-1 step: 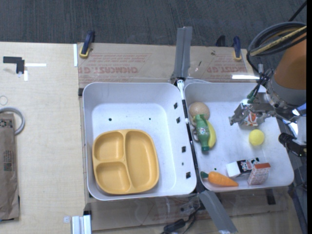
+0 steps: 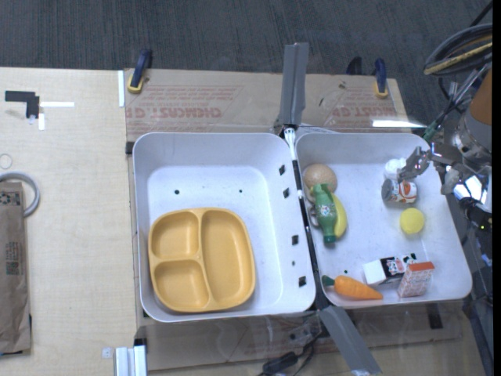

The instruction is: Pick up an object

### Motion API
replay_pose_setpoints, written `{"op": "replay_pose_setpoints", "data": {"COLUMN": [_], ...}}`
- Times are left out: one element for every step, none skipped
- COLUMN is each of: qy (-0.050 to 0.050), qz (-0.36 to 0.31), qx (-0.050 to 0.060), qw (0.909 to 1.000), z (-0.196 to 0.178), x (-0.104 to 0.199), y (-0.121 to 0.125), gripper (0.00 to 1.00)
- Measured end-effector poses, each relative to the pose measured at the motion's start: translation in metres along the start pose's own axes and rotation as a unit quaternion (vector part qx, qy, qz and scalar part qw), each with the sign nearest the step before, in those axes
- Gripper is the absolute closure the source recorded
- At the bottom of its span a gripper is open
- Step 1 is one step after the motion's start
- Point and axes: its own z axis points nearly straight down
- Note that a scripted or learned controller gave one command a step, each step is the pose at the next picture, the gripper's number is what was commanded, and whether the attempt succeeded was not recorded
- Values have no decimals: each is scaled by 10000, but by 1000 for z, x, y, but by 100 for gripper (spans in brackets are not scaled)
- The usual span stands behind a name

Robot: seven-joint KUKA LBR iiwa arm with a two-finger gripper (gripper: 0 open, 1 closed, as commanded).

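Observation:
The right bin (image 2: 368, 151) holds several small items. A brown round fruit (image 2: 319, 177) lies near the divider, with a green bottle (image 2: 323, 215) and a yellow banana (image 2: 339, 218) just below it. A small white and orange toy (image 2: 400, 186) sits toward the right wall, and a yellow ball (image 2: 412, 221) lies below it. Along the front wall are an orange carrot (image 2: 356, 288), a small white and black carton (image 2: 387, 269) and an orange and white carton (image 2: 416, 279). My gripper (image 2: 429, 163) hangs over the bin's right edge, just up and right of the toy, with nothing seen in it.
The left bin (image 2: 203, 151) holds a yellow divided plate (image 2: 202, 258). A grey divider bar (image 2: 294, 84) runs between the bins. Blue clamps (image 2: 142, 67) pin cardboard behind them. A brown paper bag (image 2: 12, 265) lies on the bench at far left. Cables (image 2: 462, 49) loop at upper right.

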Motion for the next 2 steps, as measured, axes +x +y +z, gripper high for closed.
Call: {"op": "replay_pose_setpoints", "data": {"qy": [3,1], "qz": [-327,-23], "qx": [4,-2], "qw": [9995,10000], "z": [-5,-99], "x": [-19,-20], "y": [-17,-20], "gripper": [0,0]}}
